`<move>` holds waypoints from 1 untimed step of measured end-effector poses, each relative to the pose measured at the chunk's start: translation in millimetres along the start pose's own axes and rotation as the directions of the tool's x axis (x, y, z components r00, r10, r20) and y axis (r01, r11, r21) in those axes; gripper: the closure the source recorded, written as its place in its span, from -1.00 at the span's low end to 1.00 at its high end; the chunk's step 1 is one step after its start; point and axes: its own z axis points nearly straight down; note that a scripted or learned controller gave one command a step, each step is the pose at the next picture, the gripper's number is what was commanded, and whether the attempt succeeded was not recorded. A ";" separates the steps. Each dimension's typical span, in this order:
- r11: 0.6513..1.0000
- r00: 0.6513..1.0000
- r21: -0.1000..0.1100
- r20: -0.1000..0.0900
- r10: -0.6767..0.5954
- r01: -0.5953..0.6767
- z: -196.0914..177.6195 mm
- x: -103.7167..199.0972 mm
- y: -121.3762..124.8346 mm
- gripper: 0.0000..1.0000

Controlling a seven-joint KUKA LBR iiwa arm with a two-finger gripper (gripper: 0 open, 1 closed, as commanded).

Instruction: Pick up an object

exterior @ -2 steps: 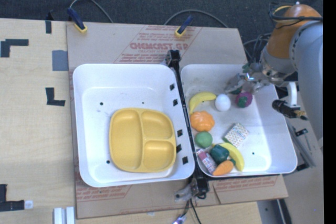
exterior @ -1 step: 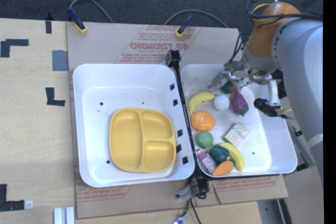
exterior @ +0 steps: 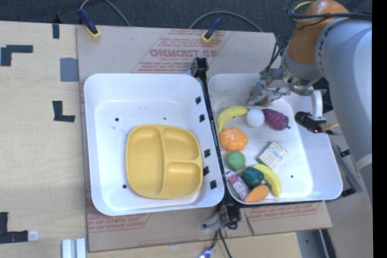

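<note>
Bright, even overhead light; the white bins [exterior: 103,130] glare slightly, shadows stay soft, and fine detail is a little blurred.

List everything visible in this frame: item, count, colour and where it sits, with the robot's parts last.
Bins: 2, white, side by side on the bench.
Divided plate: 1, yellow, left bin.
Bananas: 2, yellow, right bin, one near the divider, one at the front.
White ball: 1, right bin, beside the grapes.
Grapes: 1 bunch, purple, right bin.
Orange: 1, orange, right bin.
Green ball: 1, right bin.
Small box: 1, pale patterned, right bin.
Clamps: 2, yellow and blue, cardboard's far edge.
Gripper: 1, above the right bin's far side.
Arm: 1, grey with orange band, right.
</note>
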 end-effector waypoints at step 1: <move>1.000 1.000 -0.002 -0.004 0.000 0.000 -89.5 82.1 -45.4 1.00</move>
